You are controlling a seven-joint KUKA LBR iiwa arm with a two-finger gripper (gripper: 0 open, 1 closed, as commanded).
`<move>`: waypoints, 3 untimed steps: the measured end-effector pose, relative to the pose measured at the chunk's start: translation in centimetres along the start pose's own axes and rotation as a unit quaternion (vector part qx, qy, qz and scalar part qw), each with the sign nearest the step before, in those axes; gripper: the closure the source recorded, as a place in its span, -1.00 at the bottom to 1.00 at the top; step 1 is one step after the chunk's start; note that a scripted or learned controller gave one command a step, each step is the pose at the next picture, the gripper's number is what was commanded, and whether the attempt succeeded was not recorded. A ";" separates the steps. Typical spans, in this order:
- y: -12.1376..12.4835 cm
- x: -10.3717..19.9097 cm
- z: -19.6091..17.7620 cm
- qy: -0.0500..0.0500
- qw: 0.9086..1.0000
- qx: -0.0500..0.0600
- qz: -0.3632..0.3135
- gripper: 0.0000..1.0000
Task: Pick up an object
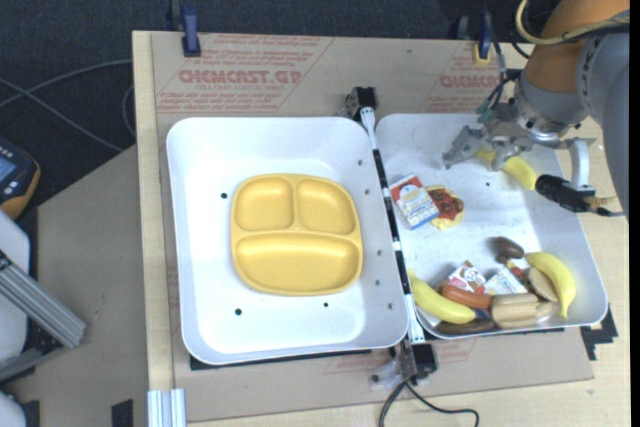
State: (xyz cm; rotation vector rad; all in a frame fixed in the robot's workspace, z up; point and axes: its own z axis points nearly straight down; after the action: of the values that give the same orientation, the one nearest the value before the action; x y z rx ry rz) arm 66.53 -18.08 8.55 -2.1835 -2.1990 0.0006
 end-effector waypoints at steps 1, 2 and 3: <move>0.0 -4.0 -10.6 -0.018 1.000 -0.022 0.004 -1.00; -6.6 -3.9 -1.5 -0.012 1.000 -0.010 0.004 -1.00; -8.5 -3.6 0.2 -0.011 1.000 -0.015 0.002 -1.00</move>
State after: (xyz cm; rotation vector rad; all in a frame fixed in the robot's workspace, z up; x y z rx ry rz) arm 58.08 -21.70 8.45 -2.2135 -2.2216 -0.0074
